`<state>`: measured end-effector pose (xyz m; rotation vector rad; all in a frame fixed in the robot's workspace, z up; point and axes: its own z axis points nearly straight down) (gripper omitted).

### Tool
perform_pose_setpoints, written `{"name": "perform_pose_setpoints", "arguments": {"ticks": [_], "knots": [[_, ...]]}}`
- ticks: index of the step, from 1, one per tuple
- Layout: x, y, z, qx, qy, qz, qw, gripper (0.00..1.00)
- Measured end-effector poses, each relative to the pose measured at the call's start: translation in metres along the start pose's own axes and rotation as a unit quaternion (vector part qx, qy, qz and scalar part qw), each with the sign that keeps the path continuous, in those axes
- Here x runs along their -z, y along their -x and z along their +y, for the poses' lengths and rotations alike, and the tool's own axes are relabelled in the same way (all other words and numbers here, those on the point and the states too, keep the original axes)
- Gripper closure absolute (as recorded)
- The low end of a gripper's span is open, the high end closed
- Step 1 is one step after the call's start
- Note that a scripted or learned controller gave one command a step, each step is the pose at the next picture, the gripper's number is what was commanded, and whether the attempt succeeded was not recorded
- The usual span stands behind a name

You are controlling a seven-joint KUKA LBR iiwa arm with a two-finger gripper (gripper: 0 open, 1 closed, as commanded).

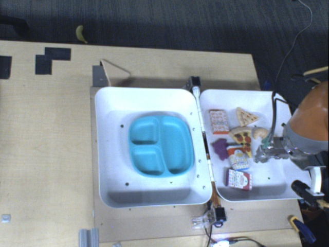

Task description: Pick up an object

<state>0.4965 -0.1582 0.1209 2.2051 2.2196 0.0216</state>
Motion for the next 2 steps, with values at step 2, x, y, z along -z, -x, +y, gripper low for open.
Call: {"name": "perform_pose_setpoints", "arguments": {"ticks": [2], "knots": [[-0.030,-0.069,-0.004,-0.003,0.000,-0.002,1.0000,0.00]]}}
